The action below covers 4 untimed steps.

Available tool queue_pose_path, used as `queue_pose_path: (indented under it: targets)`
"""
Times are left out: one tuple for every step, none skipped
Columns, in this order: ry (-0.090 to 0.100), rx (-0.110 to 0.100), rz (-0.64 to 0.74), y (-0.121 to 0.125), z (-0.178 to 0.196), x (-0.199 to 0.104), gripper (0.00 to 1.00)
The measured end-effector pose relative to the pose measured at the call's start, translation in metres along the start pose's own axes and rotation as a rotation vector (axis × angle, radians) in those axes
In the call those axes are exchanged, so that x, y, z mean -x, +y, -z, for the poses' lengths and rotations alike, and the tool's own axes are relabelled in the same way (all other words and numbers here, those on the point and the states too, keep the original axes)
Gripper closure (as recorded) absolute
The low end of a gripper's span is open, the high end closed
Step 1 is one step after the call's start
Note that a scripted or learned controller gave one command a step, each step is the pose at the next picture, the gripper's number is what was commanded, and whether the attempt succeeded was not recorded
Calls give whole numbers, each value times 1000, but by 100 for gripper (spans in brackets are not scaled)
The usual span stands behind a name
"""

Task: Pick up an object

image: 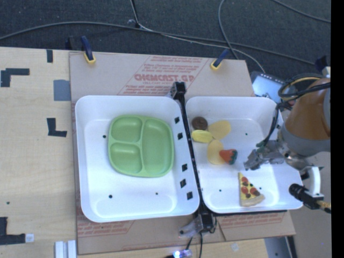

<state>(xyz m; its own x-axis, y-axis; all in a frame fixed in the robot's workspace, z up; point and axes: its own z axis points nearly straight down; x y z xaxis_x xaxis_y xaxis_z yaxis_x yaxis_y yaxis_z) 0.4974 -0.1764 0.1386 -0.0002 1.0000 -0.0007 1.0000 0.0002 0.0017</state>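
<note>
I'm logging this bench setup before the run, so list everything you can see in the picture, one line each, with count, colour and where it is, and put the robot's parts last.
bins: two, white, side by side on the bench
divided plate: one, green, in the left bin
pizza slice toy: one, yellow with red dots, near front of the right bin
strawberry toy: one, red with a green top, middle of the right bin
yellow food pieces: about three, yellow, clustered at the right bin's left side
brown round piece: one, dark brown, just behind the yellow pieces
clamps: two, blue and yellow, at the board's back edge
arm: one, grey with orange band, right side
gripper: one, dark, low over the right bin beside the strawberry toy
</note>
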Motion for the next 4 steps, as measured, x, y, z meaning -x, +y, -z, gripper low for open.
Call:
queue_pose_path:
  targets:
    - [-1,3,2,9,60,-2,100]
    - [1,-2,1,9,62,-2,100]
    - [2,-1,6,23,76,-52,100]
    - [2,-2,6,37,87,-100,100]
